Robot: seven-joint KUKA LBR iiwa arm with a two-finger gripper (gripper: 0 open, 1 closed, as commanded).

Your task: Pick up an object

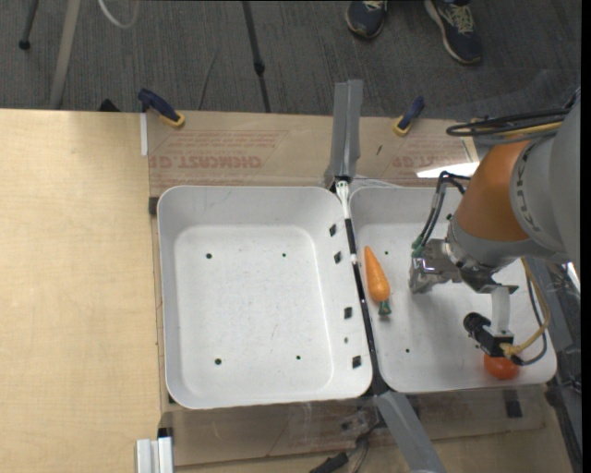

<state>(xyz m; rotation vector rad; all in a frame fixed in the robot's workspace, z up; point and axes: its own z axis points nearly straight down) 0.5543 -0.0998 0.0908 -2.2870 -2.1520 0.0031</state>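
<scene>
Sitting side by side on the counter [74, 277] are two shallow white bins: the left bin [254, 291] and the right bin [406, 365], their inner walls meeting along a dark seam with black clips. A brown cardboard sheet [240, 152] is lying under the far edges of both, pinned by two blue-and-yellow clamps [159, 106]. A grey strut [347, 129] is running up from the seam, and a pair of shoes [416, 23] is showing on the carpet beyond.

A carrot [375, 277] is lying in the right bin, close against its left wall, orange with a small green stub at its near end, pointing lengthwise along the seam. A small round red-orange object [500, 367], like a tomato, is resting near that bin's near right corner.

The arm [503, 199] is reaching in from the right, and its tool [425, 272] is hanging over the right bin, just right of the carrot and apart from it. Whether the tool is apart or together, I cannot tell.
</scene>
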